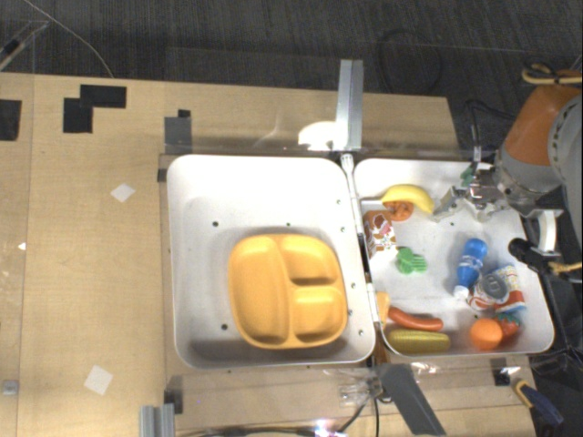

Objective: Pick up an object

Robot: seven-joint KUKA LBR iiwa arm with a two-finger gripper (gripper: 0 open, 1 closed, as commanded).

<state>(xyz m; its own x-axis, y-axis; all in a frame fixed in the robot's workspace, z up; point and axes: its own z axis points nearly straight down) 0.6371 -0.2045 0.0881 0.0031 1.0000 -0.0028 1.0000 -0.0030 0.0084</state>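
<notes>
Gripper (475, 192) hovers low at the right white bin's (547, 328) upper right edge, just right of the curved yellow plastic banana (408, 197); whether it's open or closed, cannot tell, and nothing visibly held. Banana looks like the nearest pick, lying by the top wall with open floor below it, so best to shift left, centre over its middle and straddle its narrow width. Clutter elsewhere: green toy (412, 262), blue bottle (471, 262), orange ball (486, 333), red sausage (415, 319), green pickle (419, 340) crowd the lower bin; yellow divided tray (287, 289) sits in the left bin (196, 244).
</notes>
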